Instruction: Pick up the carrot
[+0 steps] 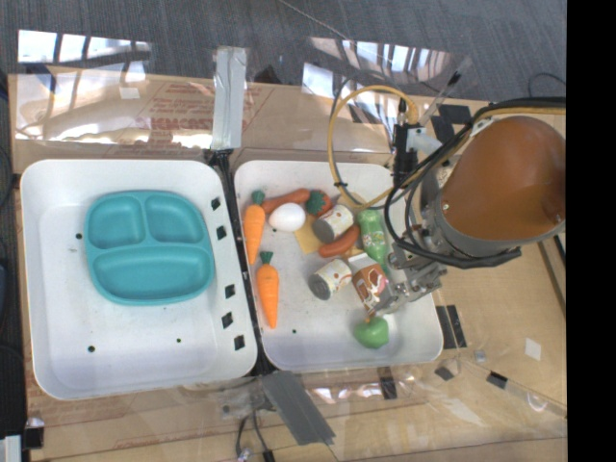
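Two orange carrots lie at the left side of the right bin: one carrot near the dividing wall, and a second carrot just below it, both pointing lengthwise. My gripper hangs at the right side of that bin, under the orange wrist band, over a brown packet and above a green fruit. It stands well to the right of both carrots, and neither carrot is touched.
The right bin also holds a white egg, a red-orange vegetable, two small cans, a sausage and a green bottle. A teal divided plate lies in the left bin.
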`<state>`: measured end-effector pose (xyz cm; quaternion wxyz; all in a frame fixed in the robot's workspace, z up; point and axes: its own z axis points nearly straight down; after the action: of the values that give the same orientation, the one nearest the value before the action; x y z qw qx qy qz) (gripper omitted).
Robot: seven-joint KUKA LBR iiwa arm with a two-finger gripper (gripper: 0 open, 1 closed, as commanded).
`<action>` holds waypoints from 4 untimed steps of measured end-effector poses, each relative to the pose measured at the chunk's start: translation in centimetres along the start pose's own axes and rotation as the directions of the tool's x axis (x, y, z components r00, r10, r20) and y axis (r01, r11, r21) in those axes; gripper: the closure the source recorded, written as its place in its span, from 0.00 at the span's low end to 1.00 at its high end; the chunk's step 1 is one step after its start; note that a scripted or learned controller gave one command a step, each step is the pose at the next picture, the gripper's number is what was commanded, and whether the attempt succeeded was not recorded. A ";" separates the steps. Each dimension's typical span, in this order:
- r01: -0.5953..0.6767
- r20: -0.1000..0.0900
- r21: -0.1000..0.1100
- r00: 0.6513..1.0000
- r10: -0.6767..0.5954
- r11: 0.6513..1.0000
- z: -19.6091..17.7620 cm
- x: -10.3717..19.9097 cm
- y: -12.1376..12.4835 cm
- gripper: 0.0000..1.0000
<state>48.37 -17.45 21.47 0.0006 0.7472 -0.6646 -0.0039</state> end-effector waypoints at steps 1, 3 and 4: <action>0.196 -0.007 0.009 0.981 -0.196 0.981 -6.6 3.1 -9.0 1.00; 0.094 -0.004 0.004 0.996 -0.094 0.996 -3.5 -1.7 -3.9 1.00; -0.489 -0.001 0.005 0.872 0.489 0.872 -3.2 -8.7 -5.9 1.00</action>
<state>53.26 -8.15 24.71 0.0006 0.5550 -0.8318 -0.0015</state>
